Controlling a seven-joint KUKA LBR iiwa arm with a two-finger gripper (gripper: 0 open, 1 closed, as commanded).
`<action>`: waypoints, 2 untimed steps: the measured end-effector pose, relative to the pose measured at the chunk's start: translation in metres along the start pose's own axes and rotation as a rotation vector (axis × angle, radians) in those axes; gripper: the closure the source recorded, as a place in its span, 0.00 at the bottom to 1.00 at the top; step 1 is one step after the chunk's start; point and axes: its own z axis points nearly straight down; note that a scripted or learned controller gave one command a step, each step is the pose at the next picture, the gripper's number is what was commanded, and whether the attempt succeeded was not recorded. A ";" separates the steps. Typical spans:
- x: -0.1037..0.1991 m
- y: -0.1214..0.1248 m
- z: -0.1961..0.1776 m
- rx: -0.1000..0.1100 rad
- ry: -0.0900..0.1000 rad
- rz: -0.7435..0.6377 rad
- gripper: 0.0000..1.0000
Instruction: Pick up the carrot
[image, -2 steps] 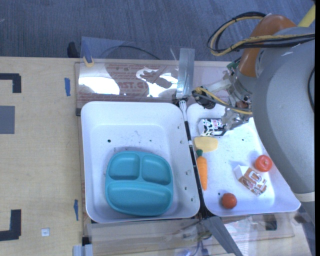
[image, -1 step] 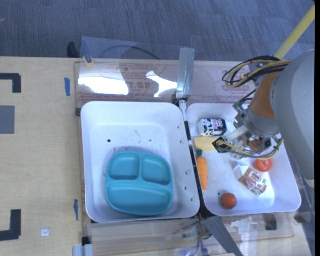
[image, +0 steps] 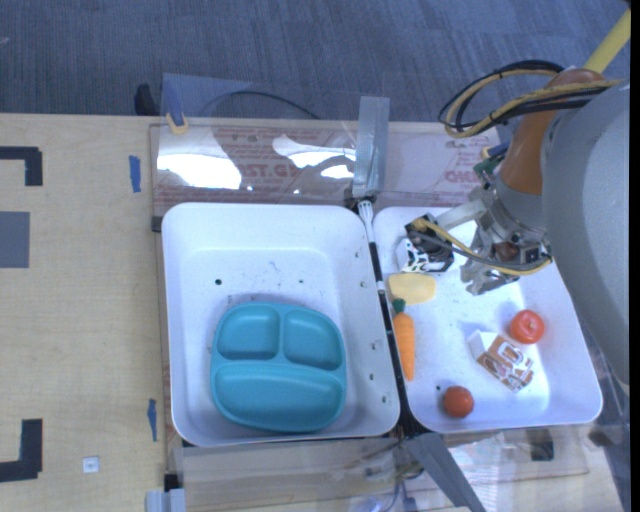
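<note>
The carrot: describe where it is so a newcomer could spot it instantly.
Look in the right-hand white bin, along its left wall. The carrot lies there lengthwise, just below a pale yellow piece. It is the only long, thin orange thing; the red items nearby are round.

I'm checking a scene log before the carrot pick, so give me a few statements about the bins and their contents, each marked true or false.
1. The carrot lies in the right bin, along its left wall. True.
2. The teal divided plate sits in the right bin. False: it is in the left bin.
3. A pale yellow piece lies just above the carrot's green end. True.
4. The carrot is between the fingers of the gripper. False: the gripper is up and to the right of it, apart from it.
5. Two round red items lie in the right bin. True.
6. A white, brown-printed packet lies on the plate. False: it lies in the right bin.
</note>
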 end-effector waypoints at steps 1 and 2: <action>-0.045 0.028 0.097 0.001 0.002 0.016 1.00; 0.019 0.010 -0.002 0.001 0.004 0.011 1.00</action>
